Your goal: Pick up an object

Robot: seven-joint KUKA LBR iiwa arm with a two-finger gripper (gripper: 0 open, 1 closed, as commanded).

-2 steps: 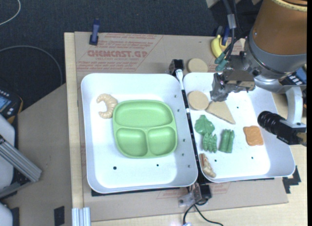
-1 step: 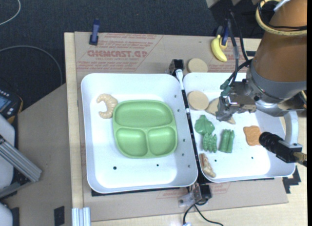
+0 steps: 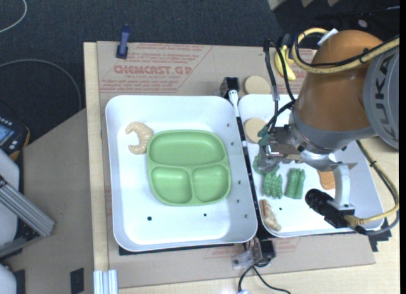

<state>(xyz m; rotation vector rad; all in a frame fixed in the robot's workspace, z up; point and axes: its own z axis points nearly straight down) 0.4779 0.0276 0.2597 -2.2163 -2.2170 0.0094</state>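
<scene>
Camera view: fixed overhead, slanted, covering two shallow white plastic bins on a cardboard-topped bench.
Left bin (image 3: 124,178): holds a pale green three-compartment plastic tray (image 3: 188,166); a tan croissant-shaped toy (image 3: 139,137) lies just beside the tray's upper left corner.
Right bin (image 3: 368,207): holds two bumpy green pickle-like pieces (image 3: 284,183) side by side, a round beige disc (image 3: 254,129) near the dividing wall, a small tan piece (image 3: 269,212) near the front edge, and an orange item (image 3: 327,179) partly covered by the arm.
Arm: the grey KUKA arm with an orange band (image 3: 336,93) reaches in from the right and hangs over the right bin.
Gripper (image 3: 274,150): sits above the green pieces, near the dividing wall. Jaw state cannot be told; the wrist body masks the tips. Nothing is visibly held.
Task object: judged to be the green pieces, which lie directly below the tool on the bin floor.
Step in hand: judged an approach to grasp, task not yet done.
Recommendation: centre over one green piece only, span its narrow width, and descend straight; the pair touch, so a stray finger could push both aside.
Hidden: the bin's upper right portion, under the arm.
Cut off: the arm's upper links, at the frame's right.
Unclear: identity of the orange item and the small tan piece.
</scene>
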